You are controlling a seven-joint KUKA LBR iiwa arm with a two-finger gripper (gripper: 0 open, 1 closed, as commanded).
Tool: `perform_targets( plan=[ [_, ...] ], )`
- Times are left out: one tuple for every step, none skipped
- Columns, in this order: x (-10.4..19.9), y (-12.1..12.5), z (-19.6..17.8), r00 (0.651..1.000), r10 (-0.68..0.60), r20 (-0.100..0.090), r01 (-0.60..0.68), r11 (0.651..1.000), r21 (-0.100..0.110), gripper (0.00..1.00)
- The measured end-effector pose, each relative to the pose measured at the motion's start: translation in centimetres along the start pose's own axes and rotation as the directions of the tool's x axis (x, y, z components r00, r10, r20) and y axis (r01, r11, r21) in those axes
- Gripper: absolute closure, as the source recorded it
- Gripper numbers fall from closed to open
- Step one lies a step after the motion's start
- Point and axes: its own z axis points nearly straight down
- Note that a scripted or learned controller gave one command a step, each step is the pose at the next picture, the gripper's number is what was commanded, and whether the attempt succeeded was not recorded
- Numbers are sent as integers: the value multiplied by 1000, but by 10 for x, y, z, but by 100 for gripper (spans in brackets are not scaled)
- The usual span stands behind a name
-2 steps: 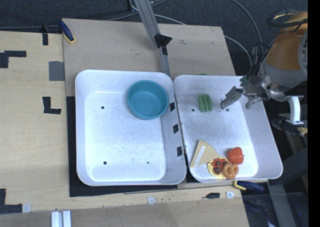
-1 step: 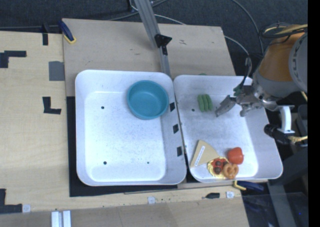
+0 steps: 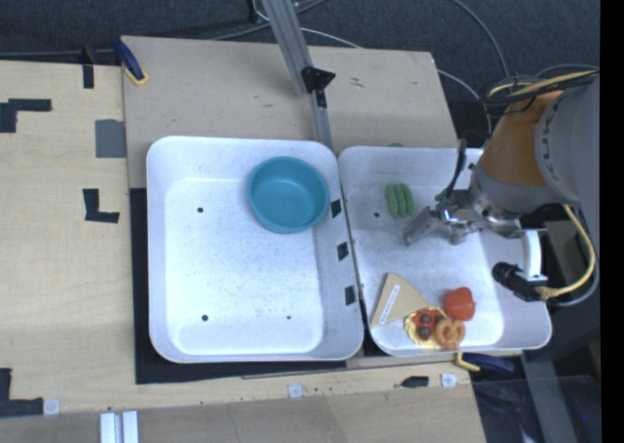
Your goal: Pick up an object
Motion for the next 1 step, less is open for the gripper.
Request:
perform_targets(
  plan=[
    [0, 0, 0, 1000, 0, 2, 0, 1000, -6, 0]
  ],
)
